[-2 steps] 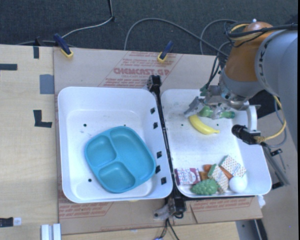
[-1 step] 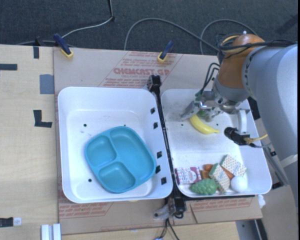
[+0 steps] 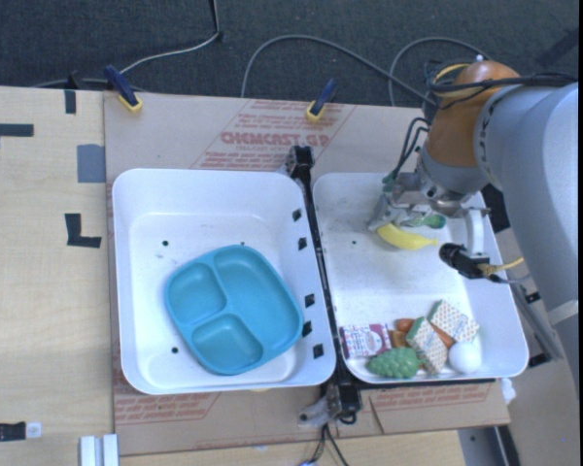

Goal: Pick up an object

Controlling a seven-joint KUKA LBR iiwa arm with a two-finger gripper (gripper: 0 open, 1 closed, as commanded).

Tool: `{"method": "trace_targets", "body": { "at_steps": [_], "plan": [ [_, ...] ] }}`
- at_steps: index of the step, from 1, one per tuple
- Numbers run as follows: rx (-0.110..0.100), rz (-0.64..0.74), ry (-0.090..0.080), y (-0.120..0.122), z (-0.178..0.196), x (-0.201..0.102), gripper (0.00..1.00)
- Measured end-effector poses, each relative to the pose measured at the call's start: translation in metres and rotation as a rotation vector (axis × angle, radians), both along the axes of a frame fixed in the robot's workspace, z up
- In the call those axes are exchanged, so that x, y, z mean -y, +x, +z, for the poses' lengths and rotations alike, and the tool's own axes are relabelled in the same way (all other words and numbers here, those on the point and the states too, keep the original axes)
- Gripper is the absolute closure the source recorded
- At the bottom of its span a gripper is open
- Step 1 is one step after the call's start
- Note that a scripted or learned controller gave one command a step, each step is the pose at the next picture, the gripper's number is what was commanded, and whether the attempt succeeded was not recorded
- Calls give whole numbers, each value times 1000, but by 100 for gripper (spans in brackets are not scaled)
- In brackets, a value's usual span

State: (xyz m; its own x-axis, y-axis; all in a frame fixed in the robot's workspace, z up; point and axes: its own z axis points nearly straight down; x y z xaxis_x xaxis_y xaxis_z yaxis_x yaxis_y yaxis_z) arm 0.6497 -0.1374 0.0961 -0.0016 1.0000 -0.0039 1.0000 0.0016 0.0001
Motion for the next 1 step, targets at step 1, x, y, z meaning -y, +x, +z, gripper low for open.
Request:
{"method": "trace_targets", "body": {
  "at_steps": [1],
  "plan": [
    [-1,1,4,-61,88,-80,100]
  ]
}}
